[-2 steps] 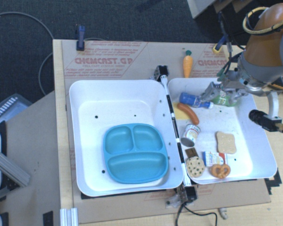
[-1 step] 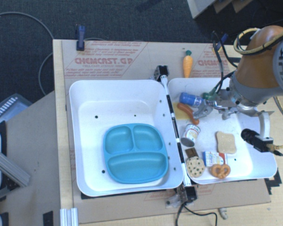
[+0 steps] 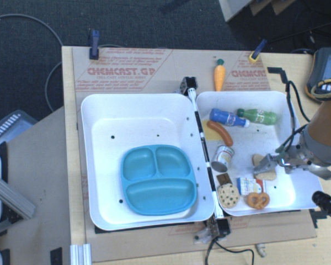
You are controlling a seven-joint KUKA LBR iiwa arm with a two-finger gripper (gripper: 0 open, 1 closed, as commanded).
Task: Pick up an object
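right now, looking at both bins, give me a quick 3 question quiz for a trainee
1. True or false: the blue divided plate lies in the left bin.
2. Multiple choice: which item lies outside both bins, on the bench behind them? A. the toy carrot B. the pretzel C. the tin can
3. Fill in: the green bottle lies next to the ____ bottle near the right bin's far wall.

Key
1. True.
2. A. The pretzel and can lie in the right bin, where the gripper sits low.
3. Blue.
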